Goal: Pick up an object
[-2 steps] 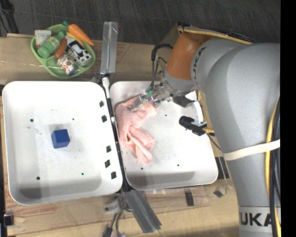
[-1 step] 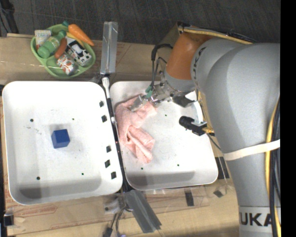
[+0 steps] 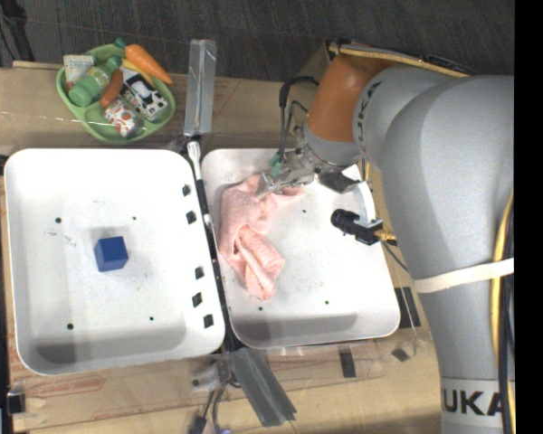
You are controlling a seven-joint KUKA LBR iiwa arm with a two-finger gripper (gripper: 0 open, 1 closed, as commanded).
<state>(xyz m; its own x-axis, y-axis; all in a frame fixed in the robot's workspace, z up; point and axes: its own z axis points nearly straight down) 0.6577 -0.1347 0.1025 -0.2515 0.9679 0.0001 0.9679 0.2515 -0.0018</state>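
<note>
A crumpled pink cloth (image 3: pixel 252 238) lies in the right bin (image 3: pixel 344 310), stretching from the bin's middle left up toward its far edge. My gripper (image 3: pixel 283 177) is down at the cloth's upper end, touching or just over its top fold. A blue cube (image 3: pixel 111 253) sits alone in the left bin (image 3: pixel 36 206), far from the gripper.
A green bowl (image 3: pixel 81 120) holding a toy carrot and other small items stands on the bench behind the left bin. A grey metal divider (image 3: pixel 199 89) runs between the bins at the back. The arm's large grey body covers the right side.
</note>
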